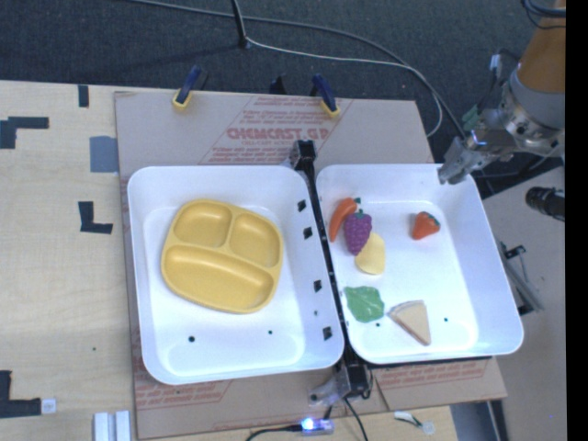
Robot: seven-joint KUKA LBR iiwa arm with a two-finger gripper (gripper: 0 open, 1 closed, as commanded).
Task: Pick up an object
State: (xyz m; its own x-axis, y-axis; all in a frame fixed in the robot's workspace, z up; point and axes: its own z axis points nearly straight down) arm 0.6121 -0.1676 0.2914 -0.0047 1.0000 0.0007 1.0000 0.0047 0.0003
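Six toy foods in your right bin [478, 246]: carrot [342, 215], grapes [357, 231], strawberry [424, 225], pale yellow piece [371, 256], lettuce leaf [364, 303], wedge [412, 321] | yellow divided plate [221, 254] in left bin [147, 274] | hand [457, 165] over right bin's far right corner, grip state: you cannot tell

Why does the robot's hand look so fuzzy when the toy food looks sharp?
In the camera view the gripper at the right bin's far corner is smeared and soft, too blurred to make out its fingers; the strawberry and grapes are crisp, with small soft shadows; lighting is even, and the yellow tray shows only gentle sheen.
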